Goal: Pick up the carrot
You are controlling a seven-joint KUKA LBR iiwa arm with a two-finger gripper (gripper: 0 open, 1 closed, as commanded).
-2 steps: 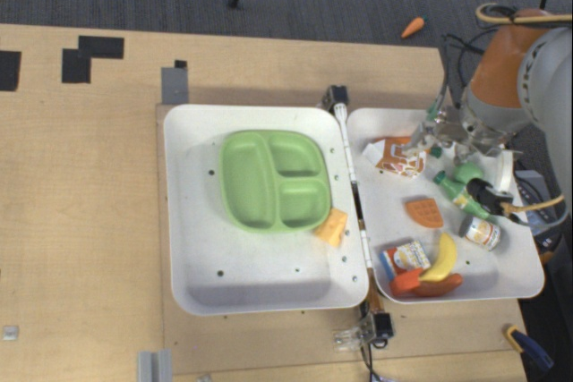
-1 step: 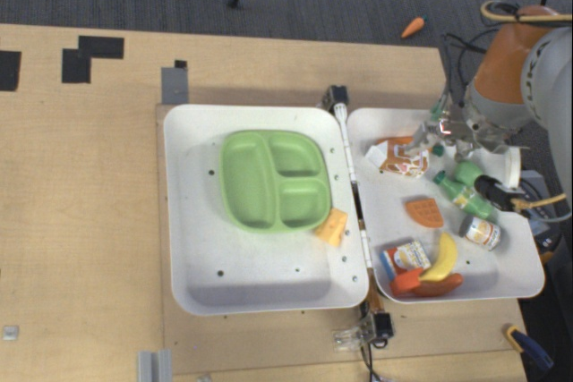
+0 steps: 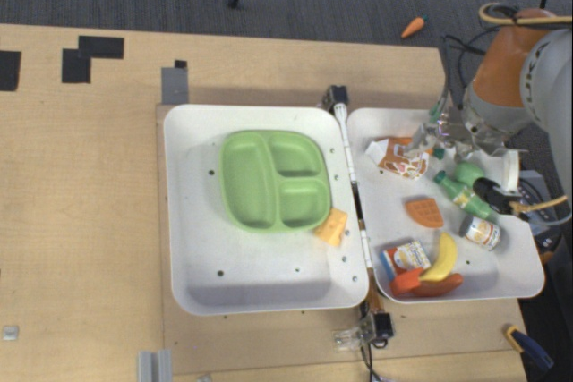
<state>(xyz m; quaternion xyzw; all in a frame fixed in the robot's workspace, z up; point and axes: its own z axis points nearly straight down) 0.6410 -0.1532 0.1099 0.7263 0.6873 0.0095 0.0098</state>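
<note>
The carrot [image 3: 407, 283] is an orange stub lying at the front of the right bin [image 3: 528, 277], beside a red piece and just under a banana [image 3: 441, 258]. My gripper [image 3: 436, 135] hangs over the back of that bin, next to an orange-and-white snack packet [image 3: 400, 158]. It is well away from the carrot, with nothing seen in its grasp. The grey arm with its orange band [image 3: 500, 67] comes in from the upper right.
The right bin also holds a green bottle [image 3: 461, 188], a small jar [image 3: 483, 233], an orange wafer [image 3: 424, 211] and a little box [image 3: 409, 256]. The left bin [image 3: 197, 282] carries a green divided plate [image 3: 273, 179] and a yellow block [image 3: 333, 226]. A small orange piece [image 3: 412, 27] lies on the floor.
</note>
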